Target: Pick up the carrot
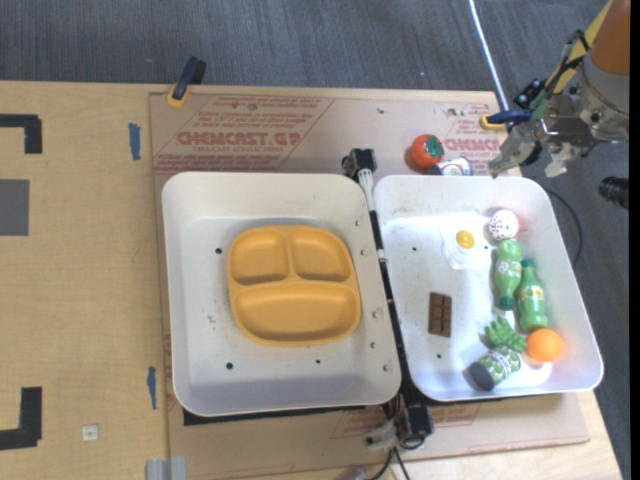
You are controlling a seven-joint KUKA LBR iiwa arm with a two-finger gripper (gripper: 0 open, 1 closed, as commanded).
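Right bin (436,383) corner: carrot (543,345) crosswise, leaves leftward; tool (528,160) well apart, spread, empty.

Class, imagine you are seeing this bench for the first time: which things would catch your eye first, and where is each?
The yellow divided plate stands out first, lying alone in the left bin. Next comes the cluster of small toys along the right side of the right bin, among them a green bottle and an orange ball. The gripper is above that bin's far right corner.
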